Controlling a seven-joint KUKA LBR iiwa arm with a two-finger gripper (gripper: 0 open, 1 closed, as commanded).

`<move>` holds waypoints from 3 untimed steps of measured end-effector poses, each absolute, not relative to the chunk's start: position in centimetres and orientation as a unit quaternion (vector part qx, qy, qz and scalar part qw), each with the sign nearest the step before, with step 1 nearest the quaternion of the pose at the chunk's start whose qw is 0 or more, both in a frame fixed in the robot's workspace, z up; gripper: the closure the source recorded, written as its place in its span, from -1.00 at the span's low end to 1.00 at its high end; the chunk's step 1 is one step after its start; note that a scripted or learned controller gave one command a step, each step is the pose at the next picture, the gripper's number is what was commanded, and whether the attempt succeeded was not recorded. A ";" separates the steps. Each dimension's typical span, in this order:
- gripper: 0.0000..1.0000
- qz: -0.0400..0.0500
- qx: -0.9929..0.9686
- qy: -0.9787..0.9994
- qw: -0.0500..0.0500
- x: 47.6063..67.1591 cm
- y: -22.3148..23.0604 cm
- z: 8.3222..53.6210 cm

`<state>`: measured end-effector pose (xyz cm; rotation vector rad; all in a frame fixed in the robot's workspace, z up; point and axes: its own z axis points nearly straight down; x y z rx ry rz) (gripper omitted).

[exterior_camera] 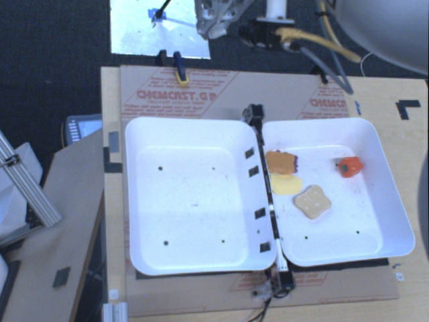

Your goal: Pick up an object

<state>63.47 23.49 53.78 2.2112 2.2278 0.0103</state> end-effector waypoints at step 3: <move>1.00 0.002 0.705 0.709 0.001 66.3 23.5 54.7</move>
